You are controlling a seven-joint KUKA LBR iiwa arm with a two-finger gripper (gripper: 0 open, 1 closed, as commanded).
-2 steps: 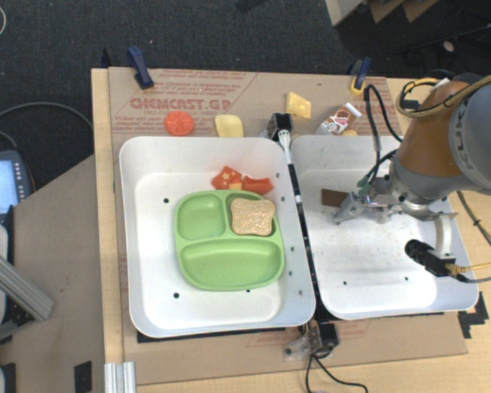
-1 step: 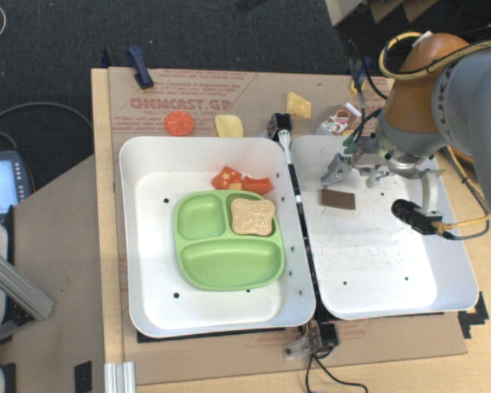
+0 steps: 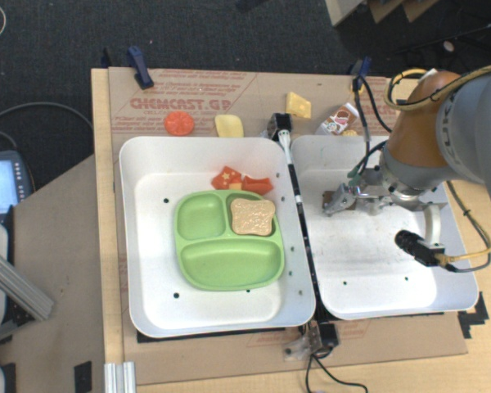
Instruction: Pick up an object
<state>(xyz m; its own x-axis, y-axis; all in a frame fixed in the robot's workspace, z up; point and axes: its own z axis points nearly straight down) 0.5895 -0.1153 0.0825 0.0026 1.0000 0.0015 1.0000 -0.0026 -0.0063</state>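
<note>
Pincer (image 3: 334, 203) sits low in right bin (image 3: 393, 297), can't tell open/shut; nearest pickables, toast (image 3: 253, 216) on green plate (image 3: 221, 264) w/ red pieces (image 3: 241, 180), lie off at 9 o'clock in left bin (image 3: 147, 219).

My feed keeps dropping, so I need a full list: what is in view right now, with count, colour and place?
bins: 2, white, side by side on the bench
tray: 1, green, three compartments, in the left bin
toast: 1, tan, in the tray's upper right compartment
red pieces: small cluster, red-orange, left bin, just above the tray
disc: 1, orange-red, on the board above the left bin
yellow pieces: 2, pale yellow, on the board above the bins
packet: 1, white and red, above the right bin
clamps: 2, blue, board's far edge
arm: 1, grey with orange band, over the right bin
end effector: 1, metal, low in the right bin
</note>
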